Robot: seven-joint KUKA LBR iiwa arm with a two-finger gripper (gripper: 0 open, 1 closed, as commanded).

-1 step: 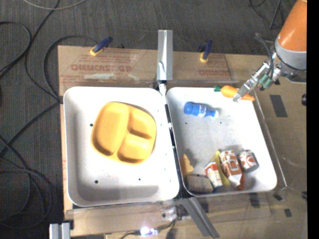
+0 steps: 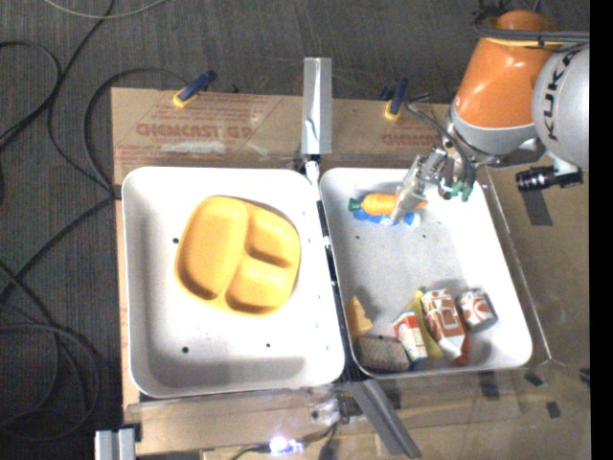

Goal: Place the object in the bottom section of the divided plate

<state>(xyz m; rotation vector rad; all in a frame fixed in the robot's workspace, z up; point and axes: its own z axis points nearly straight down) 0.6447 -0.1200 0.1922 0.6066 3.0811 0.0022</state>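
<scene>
Camera view, fixed above the bench, looking down at a slant on 2 shallow white bins set side by side on a cardboard sheet.

Nearest the lower edge, the right bin [image 2: 512,300] holds a cluster in its near corner: a grey-brown lump [image 2: 384,354], a small yellow piece [image 2: 358,316] against the near-left wall, and several red-and-white packets [image 2: 442,322], packed together and touching; their exact kind cannot be read.

The left bin [image 2: 153,353] carries the yellow divided plate [image 2: 239,254], lying flat near the bin's middle. It shows 3 sections, 1 large and 2 smaller. All 3 sections show bare yellow.

Farther back in the right bin lies the toy carrot [image 2: 380,202], orange, resting on a blue item [image 2: 369,214] beside the far wall, well apart from the plate.

The gripper [image 2: 402,207] reaches down from the right, its pale fingers at the carrot's right end. Whether the fingers are parted or closed, and whether the carrot sits between them, cannot be told at this resolution.

Behind, the arm's orange band [image 2: 498,80] and grey casing stand over the bin's far-right corner. A metal upright [image 2: 317,113] rises between the bins at the far side, flanked by 2 blue-and-yellow clamps [image 2: 193,88] on the cardboard edge.
</scene>
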